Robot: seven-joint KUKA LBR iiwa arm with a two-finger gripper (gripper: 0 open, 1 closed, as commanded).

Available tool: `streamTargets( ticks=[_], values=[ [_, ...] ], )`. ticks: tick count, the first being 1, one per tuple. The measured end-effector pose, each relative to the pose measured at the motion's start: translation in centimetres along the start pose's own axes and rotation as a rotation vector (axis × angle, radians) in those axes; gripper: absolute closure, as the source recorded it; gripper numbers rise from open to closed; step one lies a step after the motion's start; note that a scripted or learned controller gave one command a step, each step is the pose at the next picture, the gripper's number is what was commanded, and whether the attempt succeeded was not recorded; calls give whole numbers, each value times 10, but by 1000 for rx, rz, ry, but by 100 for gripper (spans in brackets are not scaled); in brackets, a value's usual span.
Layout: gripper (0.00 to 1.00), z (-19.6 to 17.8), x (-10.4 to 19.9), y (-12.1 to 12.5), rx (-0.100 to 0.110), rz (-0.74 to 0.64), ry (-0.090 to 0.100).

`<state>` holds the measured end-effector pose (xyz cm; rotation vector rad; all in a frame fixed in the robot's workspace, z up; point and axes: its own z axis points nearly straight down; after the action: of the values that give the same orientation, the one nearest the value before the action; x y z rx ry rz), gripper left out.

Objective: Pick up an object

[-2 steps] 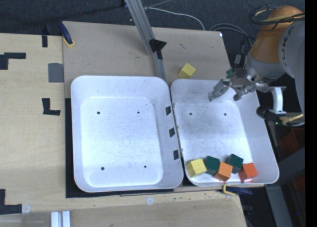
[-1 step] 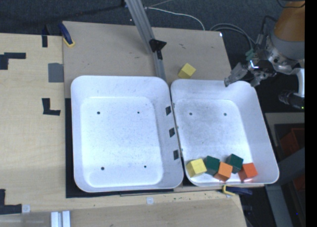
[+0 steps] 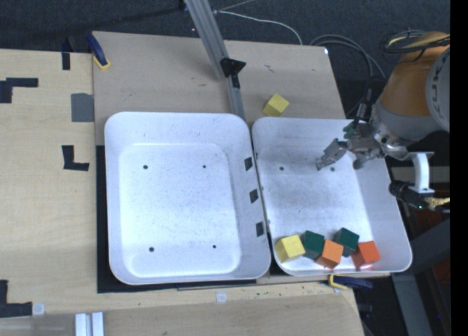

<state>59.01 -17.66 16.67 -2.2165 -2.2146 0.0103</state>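
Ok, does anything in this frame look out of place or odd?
One yellow cube lies on the bench outside both bins, just beyond the right bin, while the other blocks huddle in that bin's near corner. The gripper hovers over the bin's far part, away from all of them.

The arm is bulky and rounded, its outer shell a dull orange-tan band that curves like a barrel, with a pale grey section showing beside it. Below the orange band the wrist narrows into a cluster of dark grey and silver metal parts, blocky and angular, with small dark fittings too fine to make out. From that cluster the gripper juts out as 2 slim, dark grey fingers with lighter metallic edges. Thin dark cables loop just beside the orange band, and a white bracket-like piece sits just under it.
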Motion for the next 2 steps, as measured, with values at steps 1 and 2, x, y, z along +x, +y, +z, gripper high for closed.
streamTargets(
  ticks=[1, 2],
  values=[
    [0, -4, 9, 36, -12, -4, -1],
    [0, -15, 20, 36, -10, -3, -1]
  ],
)
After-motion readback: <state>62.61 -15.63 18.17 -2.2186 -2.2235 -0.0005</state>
